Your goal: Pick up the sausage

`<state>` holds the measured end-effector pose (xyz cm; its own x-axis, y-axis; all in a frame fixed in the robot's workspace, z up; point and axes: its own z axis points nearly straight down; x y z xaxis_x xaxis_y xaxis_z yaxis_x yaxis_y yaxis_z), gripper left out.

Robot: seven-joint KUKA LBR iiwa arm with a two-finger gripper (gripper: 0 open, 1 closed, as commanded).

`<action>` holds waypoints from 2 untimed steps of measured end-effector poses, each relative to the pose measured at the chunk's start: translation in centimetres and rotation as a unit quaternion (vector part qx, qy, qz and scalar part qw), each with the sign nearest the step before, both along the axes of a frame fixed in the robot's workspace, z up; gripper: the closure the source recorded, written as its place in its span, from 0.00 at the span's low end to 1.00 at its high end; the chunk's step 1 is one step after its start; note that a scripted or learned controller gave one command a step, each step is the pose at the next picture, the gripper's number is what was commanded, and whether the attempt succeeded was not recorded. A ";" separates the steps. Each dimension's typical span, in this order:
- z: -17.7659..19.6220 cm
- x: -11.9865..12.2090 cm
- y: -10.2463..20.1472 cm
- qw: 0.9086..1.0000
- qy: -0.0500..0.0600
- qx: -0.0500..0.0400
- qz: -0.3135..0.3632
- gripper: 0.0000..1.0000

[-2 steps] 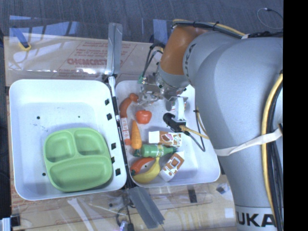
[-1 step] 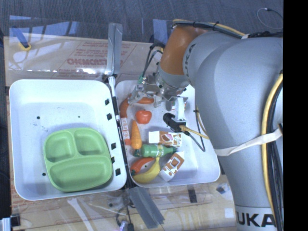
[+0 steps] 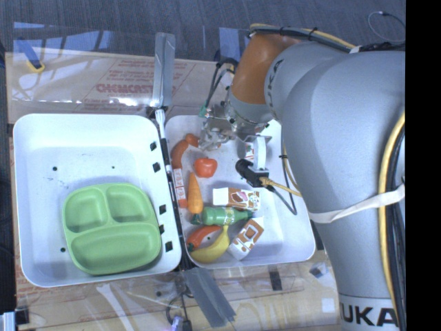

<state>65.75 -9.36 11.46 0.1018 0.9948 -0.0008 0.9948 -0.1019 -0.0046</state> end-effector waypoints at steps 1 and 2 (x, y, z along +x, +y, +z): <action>0.0 0.0 0.0 1.000 0.000 0.000 0.000 0.00; 7.8 -7.2 8.5 0.999 -0.001 0.001 0.044 0.00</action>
<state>58.55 -0.88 19.22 0.0148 0.9999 0.0008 0.9999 -0.0148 -0.0033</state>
